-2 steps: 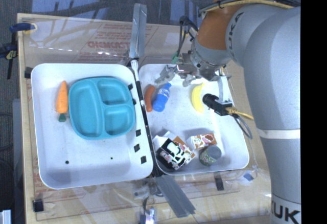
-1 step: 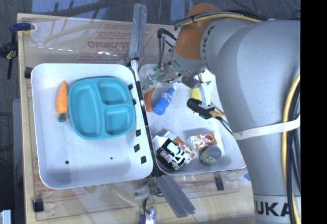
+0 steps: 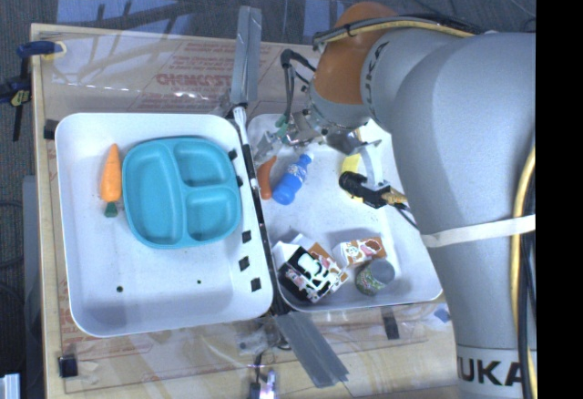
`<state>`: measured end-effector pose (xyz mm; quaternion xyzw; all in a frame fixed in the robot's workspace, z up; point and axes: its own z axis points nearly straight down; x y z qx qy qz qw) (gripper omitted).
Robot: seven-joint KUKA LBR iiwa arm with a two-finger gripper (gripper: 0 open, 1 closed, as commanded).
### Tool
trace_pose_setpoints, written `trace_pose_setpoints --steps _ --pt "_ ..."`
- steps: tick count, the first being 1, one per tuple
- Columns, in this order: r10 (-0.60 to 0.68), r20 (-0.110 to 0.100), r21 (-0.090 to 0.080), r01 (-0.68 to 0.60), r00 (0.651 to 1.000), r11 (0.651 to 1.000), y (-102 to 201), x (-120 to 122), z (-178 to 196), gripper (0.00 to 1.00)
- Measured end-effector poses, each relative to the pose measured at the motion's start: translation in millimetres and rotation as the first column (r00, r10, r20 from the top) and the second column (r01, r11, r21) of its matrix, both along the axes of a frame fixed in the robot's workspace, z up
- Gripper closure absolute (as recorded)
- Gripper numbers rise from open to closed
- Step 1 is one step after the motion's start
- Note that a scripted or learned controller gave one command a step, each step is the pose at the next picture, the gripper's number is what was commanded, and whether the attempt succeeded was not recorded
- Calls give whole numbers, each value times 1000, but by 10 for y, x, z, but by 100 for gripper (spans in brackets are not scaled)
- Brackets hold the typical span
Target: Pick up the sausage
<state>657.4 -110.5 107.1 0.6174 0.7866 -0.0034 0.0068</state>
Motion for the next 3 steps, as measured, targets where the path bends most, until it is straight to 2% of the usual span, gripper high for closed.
trace_pose_setpoints --steps 1,2,3 --pt "-7 -7 13 7 1000 1000 -90 -3 205 0" --pt "37 3 0 -37 999 999 -63 13 -93 0" --pt "43 1 5 -43 999 999 -29 16 5 100"
